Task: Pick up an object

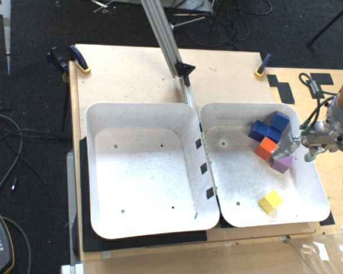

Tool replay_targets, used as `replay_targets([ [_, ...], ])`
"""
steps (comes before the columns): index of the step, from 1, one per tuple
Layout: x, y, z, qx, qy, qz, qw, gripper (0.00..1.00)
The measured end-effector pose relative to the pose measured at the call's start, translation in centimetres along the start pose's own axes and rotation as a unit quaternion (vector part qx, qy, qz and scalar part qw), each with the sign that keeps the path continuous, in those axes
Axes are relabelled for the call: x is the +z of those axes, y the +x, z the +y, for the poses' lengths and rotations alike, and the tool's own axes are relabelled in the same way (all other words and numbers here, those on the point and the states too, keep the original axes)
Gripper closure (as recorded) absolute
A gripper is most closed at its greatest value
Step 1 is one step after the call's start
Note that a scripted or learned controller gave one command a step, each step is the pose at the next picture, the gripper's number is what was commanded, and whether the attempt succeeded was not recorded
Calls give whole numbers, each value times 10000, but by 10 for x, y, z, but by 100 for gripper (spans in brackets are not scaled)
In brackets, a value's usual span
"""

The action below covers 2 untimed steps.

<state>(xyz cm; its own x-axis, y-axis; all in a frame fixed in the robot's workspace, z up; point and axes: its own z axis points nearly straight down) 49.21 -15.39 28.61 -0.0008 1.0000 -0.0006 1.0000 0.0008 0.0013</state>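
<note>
Nearest me, a yellow cube (270,201) lies alone in the right bin (234,213). Farther in, I bring the jaws (289,147) beside the purple block (282,163), touching the orange cube (266,148) and blue blocks (269,127); whether the jaws grip anything, I cannot tell.

We see the left bin (142,170) open across its whole floor. In the right bin (239,153), blue blocks (269,127), an orange block (266,148) and a purple block (282,163) crowd the far right corner; a yellow block (270,201) sits alone near the front edge.
</note>
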Motion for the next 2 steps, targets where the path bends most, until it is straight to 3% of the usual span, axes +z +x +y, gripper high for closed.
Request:
replay_targets([
  [1,169,-29,79,-1,-23,-6,10000,0],
  [2,191,-31,30,16,7,-1,10000,0],
])
